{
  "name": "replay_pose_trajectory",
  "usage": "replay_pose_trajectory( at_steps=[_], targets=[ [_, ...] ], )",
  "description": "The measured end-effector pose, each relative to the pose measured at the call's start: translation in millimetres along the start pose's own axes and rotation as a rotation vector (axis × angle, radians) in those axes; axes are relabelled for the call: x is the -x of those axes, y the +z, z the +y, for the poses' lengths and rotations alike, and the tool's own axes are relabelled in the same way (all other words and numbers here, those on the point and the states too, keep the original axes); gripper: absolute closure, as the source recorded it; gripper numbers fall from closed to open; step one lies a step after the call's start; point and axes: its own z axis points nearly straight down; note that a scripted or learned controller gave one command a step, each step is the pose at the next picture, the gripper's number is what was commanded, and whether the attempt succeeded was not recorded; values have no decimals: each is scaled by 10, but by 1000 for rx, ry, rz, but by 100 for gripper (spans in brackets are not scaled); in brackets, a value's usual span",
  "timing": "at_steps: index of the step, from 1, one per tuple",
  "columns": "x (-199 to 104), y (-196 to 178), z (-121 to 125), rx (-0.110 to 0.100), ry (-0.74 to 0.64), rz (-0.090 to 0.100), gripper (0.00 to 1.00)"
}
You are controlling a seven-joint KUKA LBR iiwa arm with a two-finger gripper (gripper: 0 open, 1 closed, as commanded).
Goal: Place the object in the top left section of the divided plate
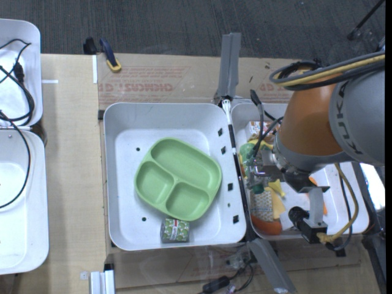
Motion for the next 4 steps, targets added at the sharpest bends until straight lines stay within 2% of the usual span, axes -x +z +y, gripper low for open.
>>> replay_pose_trajectory(
  at_steps=[1,2,3,4],
  targets=[
    [-424,114,496,0,-51,-1,100],
    [-428,114,-11,-1,-111,-1,100],
    [215,111,117,1,-143,-1,100],
    [198,114,1,0,-133,0,100]
  ],
)
